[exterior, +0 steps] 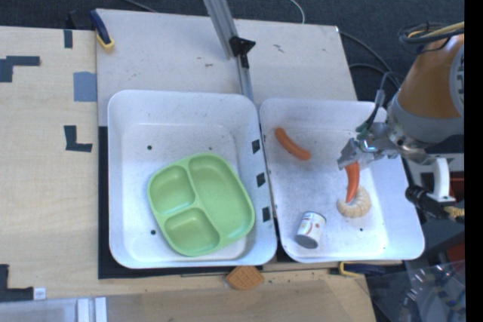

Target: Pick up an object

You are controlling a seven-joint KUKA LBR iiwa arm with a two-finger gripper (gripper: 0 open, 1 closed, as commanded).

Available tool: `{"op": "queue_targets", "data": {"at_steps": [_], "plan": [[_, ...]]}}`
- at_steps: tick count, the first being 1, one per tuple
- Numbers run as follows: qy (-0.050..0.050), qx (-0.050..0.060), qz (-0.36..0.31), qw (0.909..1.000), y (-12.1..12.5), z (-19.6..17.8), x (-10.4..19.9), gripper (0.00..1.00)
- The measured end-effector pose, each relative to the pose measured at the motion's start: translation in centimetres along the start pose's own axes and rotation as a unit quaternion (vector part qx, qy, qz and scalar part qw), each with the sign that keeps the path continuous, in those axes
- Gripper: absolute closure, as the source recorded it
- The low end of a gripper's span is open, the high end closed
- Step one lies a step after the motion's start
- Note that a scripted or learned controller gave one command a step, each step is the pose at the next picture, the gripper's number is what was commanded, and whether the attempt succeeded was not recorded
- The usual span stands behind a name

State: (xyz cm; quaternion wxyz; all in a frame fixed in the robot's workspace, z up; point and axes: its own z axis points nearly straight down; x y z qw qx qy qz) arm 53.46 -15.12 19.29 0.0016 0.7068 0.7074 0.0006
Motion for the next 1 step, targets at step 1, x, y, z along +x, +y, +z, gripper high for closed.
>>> {"op": "queue_targets", "data": {"at_steps": [1], "plan": [[0.0,0.001,0.0,1.0,0.07,-2.42,0.03,1.0]]}}
